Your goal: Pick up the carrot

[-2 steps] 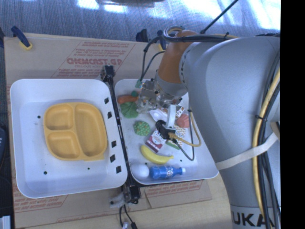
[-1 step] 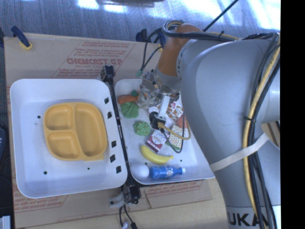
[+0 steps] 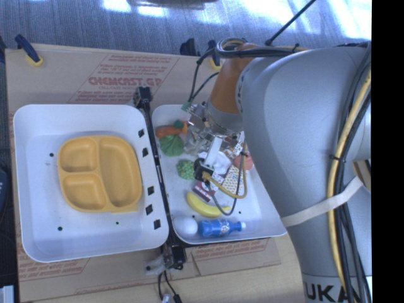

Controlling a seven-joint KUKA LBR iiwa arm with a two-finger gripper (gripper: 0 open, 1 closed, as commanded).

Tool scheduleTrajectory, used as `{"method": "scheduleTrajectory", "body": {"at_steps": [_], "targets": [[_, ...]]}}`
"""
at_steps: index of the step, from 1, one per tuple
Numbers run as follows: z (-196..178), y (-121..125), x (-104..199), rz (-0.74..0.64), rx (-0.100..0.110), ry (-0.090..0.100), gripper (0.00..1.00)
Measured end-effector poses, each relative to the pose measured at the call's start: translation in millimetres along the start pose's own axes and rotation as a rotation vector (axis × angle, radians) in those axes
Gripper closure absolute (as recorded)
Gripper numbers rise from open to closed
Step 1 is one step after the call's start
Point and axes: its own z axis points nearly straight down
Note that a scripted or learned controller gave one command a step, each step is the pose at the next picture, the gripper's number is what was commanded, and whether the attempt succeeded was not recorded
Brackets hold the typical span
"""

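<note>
The carrot (image 3: 168,130) is a small orange piece with a green tip, lying at the far left corner of the right bin (image 3: 265,223). My gripper (image 3: 201,137) hangs below the orange wrist band, low over the bin's back half, just right of the carrot. Cables and the wrist body cover its tip. Nothing shows clearly between it and the carrot, and I cannot make out contact.
A green leafy toy (image 3: 172,146) and a smaller green piece (image 3: 186,169) lie right beside the carrot. A banana (image 3: 205,206), white ball (image 3: 185,225) and blue bottle (image 3: 221,228) line the bin's front. The left bin (image 3: 38,232) bears a yellow divided plate (image 3: 100,172).
</note>
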Motion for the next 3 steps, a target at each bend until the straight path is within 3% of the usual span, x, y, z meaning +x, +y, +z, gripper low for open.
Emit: {"method": "scheduleTrajectory", "body": {"at_steps": [1, 2, 3], "targets": [[-140, -17, -25, 0.063, -0.004, 0.002, 1.00], [0, 20, 0, 0.083, -0.003, 0.002, 1.00], [-170, 0, -38, 0.216, -0.005, 0.003, 1.00]]}}
